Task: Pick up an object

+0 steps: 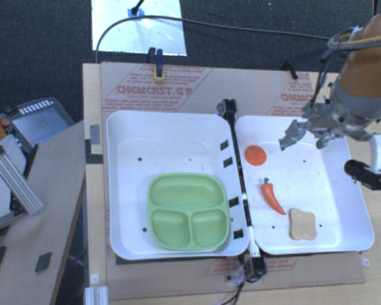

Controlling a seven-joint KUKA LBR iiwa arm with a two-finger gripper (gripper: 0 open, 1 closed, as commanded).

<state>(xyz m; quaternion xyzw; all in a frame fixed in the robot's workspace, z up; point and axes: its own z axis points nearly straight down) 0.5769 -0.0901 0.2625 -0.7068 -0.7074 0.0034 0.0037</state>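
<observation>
The gripper (308, 134) was seen above the right bin (352, 189), toward its twelve o'clock edge, with its two fingers spread and nothing pinched between them. Three candidates lay in that bin: an orange disc (255, 155) just at nine o'clock from the gripper, a carrot (272, 196) near the bin's middle, and a slice of bread (302, 224) toward six o'clock. The left bin (124, 170) bore a green tray (188, 211).

The disc was judged the nearest target, but it looked flat and would likely be hard to pinch. The carrot was judged the better choice: it stood apart from the other two. For a sound grasp, the fingers would best be turned across the carrot's narrow width, centred on its thicker upper half, lowered fully to the bin floor, and only then closed. The bin wall at nine o'clock should be kept clear of.
</observation>
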